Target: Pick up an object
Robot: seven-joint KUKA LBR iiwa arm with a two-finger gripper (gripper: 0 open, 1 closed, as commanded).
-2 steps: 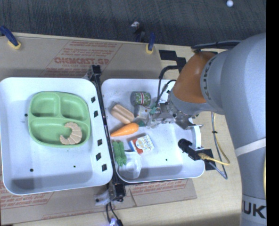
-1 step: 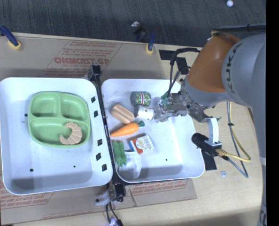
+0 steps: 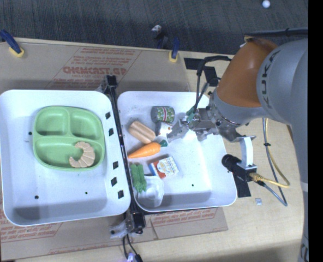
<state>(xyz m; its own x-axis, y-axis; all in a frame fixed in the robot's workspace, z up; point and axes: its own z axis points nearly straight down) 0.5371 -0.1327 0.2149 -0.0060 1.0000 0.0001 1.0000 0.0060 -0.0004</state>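
Carrot (image 3: 145, 150) and 6 other loose objects share the white bin (image 3: 199, 173) on the 3 o'clock side of the bench, all crowded toward that bin's 9 o'clock wall. Nearest the camera, at the bin's 7 o'clock corner, a clear plastic piece (image 3: 154, 193) lies touching a green leafy item (image 3: 138, 177) just past it. Next comes a small carton (image 3: 166, 167), flat on the floor of the bin, at 4 o'clock from the carrot. The carrot lies on its side, its orange tip toward 9 o'clock and its green end toward 3 o'clock. Beyond it is a tan roll (image 3: 142, 131), then a small white piece (image 3: 164, 128), and farthest a green can (image 3: 162, 114) on its side.

The gripper (image 3: 177, 131) sits low over this bin, just at 3 o'clock from the small white piece and at 1 o'clock from the carrot's green end. Whether it is released, clenched or grasping anything I cannot tell. The grey arm (image 3: 284, 75) enters from 3 o'clock.

The other white bin (image 3: 52, 195), at 9 o'clock, holds a green plate (image 3: 39, 146) with 3 compartments; a curved pastry (image 3: 82, 154) lies in its wide near compartment.

Farther off, 2 blue clamps (image 3: 13, 43) grip the cardboard sheet (image 3: 96, 64) beneath both bins.
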